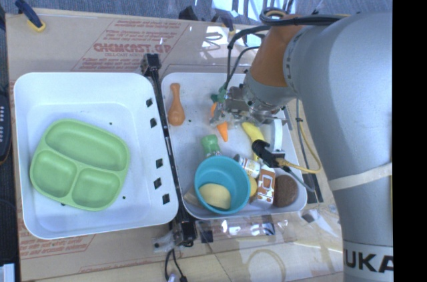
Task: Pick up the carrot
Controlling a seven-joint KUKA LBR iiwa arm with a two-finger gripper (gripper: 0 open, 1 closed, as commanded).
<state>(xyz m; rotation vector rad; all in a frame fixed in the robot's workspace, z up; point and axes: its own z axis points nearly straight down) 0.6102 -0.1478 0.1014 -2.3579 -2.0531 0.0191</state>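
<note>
The surface carries two white bins. In the right bin, centre of frame, the gripper hangs just above the carrot, which looks ungrasped; finger state cannot be told. Grasp and lift remain.

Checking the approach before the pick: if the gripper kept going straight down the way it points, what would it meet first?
Most likely the carrot, lying on the right bin floor just below the gripper. The banana lies close to its right. Depth is hard to judge from this slanted view.
</note>
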